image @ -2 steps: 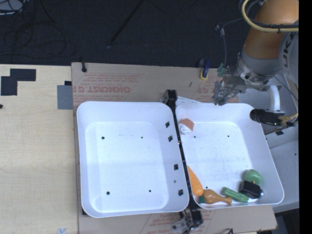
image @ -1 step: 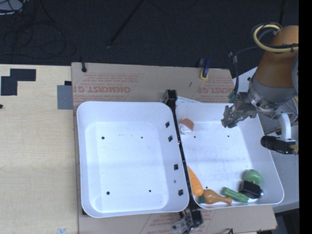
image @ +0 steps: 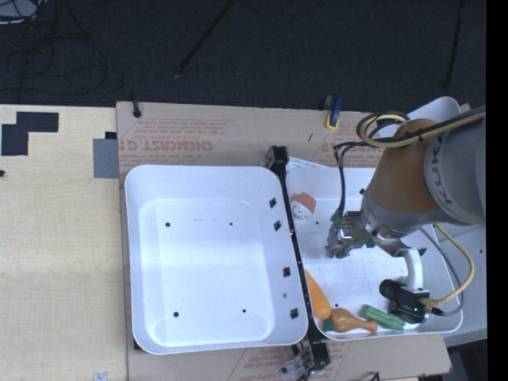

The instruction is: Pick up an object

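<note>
My gripper point(image: 341, 242) hangs low over the middle of the right bin point(image: 361, 280), under the grey and orange wrist. Its metal tips sit above bare bin floor. A pale round object with a brownish-pink patch point(image: 302, 205) lies up and to the left of the gripper, near the bin's left wall. An orange carrot-shaped piece point(image: 317, 295) lies along the lower left wall. A tan gourd-shaped piece point(image: 349, 321) and a green stick-like piece point(image: 384, 317) rest at the bin's front edge. Nothing shows between the fingers.
The left bin point(image: 143, 213) stands beside the right one, joined by a black divider strip point(image: 287, 236). Both bins rest on a cardboard sheet point(image: 198, 133) on a wooden bench. A blue and yellow clip point(image: 332, 111) sits at the cardboard's back edge.
</note>
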`<state>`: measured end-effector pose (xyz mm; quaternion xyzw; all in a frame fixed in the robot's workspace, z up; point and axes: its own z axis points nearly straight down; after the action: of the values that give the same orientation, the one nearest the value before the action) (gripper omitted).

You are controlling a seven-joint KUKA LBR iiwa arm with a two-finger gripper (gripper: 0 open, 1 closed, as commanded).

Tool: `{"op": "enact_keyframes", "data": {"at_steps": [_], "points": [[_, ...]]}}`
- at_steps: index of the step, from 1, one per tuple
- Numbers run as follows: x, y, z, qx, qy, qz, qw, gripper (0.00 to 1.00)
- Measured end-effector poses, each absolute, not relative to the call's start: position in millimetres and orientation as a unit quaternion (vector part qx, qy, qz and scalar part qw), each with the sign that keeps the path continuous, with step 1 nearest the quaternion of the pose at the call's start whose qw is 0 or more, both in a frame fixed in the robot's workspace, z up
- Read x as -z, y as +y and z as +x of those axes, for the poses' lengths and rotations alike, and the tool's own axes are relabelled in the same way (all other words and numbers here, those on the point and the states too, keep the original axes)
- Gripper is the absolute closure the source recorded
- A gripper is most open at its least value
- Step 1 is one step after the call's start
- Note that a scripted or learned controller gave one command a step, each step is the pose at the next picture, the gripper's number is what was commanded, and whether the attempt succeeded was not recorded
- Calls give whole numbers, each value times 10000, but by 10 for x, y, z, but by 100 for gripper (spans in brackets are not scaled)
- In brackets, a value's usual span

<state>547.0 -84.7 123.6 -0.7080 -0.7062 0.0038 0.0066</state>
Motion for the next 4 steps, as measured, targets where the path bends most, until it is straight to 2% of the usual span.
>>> {"op": "enact_keyframes", "data": {"at_steps": [1, 2, 3, 4], "points": [[-1394, -884, 5501, -19, -7040, -7102, 27, 100], [-860, -797, 5144, -3, -7068, -7074, 1, 100], [-2554, -201, 5736, 61, -7101, -7041, -53, 100], [-1840, 511, 5165, -33, -7083, -7059, 45, 100]]}}
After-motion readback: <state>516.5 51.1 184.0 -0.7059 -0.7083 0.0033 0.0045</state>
